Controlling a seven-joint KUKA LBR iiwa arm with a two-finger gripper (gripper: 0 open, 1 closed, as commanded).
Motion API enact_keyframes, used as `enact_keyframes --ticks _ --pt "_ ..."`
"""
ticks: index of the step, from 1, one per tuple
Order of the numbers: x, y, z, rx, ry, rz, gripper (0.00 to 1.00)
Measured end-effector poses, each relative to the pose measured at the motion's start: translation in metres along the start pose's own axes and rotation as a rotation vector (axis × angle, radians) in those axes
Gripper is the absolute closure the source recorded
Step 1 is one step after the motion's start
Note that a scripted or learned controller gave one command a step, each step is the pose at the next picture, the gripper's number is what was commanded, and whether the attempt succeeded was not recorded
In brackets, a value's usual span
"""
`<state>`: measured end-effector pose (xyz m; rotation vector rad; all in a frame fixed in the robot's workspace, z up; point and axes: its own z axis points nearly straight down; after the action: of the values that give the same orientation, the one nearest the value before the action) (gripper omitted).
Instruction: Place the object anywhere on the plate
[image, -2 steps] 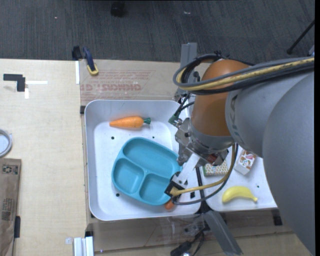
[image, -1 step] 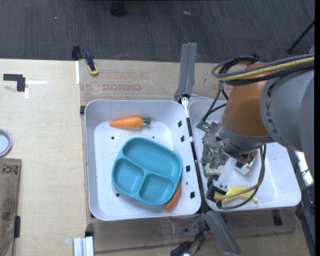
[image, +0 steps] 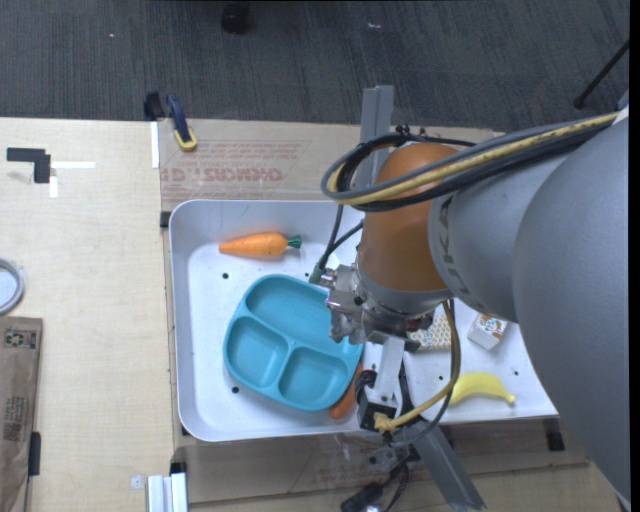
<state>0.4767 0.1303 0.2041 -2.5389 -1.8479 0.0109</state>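
Bright, even overhead light; soft shadows, sharp focus.

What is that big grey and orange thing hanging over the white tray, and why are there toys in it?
That is a robot arm: a machine that moves like your arm and is steered by a computer program. The picture comes from one camera fixed above the bench, looking down at a slant, and the arm reaches in from the right. At its end is a gripper, its hand for picking things up. It hangs by the right edge of the blue plate. I cannot tell whether it holds anything. In the white bin a carrot lies behind the plate, and a banana and a small white box lie on the right. Something orange-red peeks out by the plate, half hidden. The robot's job is to put a thing on the plate.
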Motion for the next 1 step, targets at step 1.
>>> enact_keyframes --ticks 1 --pt "-0.0002 0.0002 -0.0001 0.000 0.000 0.000 0.00"
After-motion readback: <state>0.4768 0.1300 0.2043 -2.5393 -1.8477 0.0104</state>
